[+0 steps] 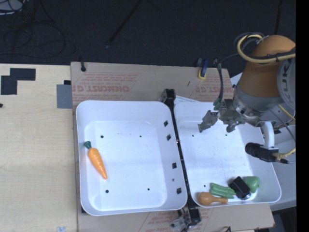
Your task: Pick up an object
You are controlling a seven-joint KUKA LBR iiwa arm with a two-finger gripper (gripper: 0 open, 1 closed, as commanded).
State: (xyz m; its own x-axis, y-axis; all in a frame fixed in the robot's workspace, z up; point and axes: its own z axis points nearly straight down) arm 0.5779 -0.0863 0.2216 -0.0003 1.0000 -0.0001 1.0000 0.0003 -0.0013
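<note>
Cardboard sheet (126,82) with mirrored, unreadable red lettering

Plastics, card and pale wood

We see both bins, the left bin (123,111) and the right bin (212,149), as smooth white plastic with a soft sheen; the carrot (97,162) near the left bin's left wall looks glossy plastic, the sheet (140,83) beneath matt brown cardboard, the surface (34,153) matt pale wood.
</note>
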